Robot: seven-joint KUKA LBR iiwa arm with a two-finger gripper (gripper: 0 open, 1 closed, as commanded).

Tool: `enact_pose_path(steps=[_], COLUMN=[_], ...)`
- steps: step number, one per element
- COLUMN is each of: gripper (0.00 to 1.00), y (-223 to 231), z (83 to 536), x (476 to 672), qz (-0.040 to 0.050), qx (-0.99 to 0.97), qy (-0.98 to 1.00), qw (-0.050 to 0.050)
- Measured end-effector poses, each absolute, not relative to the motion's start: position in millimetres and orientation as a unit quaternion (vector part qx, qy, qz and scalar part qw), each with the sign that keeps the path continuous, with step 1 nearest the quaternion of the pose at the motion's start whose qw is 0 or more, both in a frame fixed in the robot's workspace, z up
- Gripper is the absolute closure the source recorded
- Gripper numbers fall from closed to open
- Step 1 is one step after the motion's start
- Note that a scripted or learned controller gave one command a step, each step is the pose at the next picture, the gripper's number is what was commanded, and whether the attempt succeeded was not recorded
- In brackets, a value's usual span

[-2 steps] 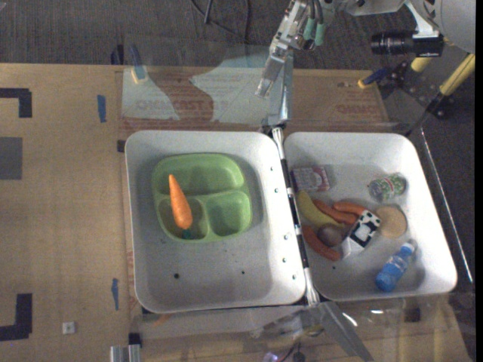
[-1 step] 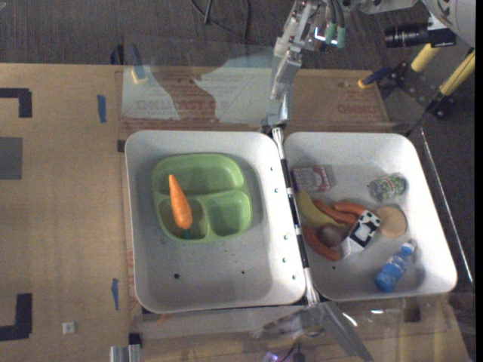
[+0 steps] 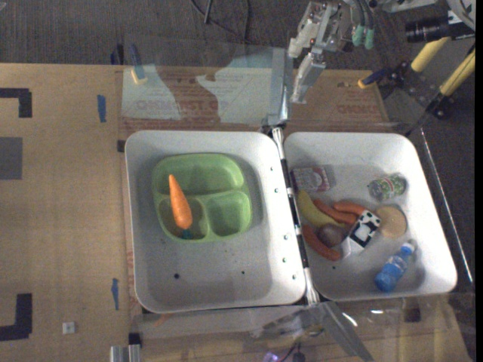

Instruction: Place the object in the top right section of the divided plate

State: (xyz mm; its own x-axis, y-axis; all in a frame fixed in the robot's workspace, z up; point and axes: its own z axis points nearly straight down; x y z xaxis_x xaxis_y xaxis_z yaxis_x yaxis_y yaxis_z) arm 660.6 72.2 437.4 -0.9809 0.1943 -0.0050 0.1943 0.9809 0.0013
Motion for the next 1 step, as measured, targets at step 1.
enact_pose_path(steps=[1], gripper=[0.0], y=[69.9], z=[437.5], x=[661.0], qz=[0.0004], qx=[0.025], qy=[1.0], qw=[0.003])
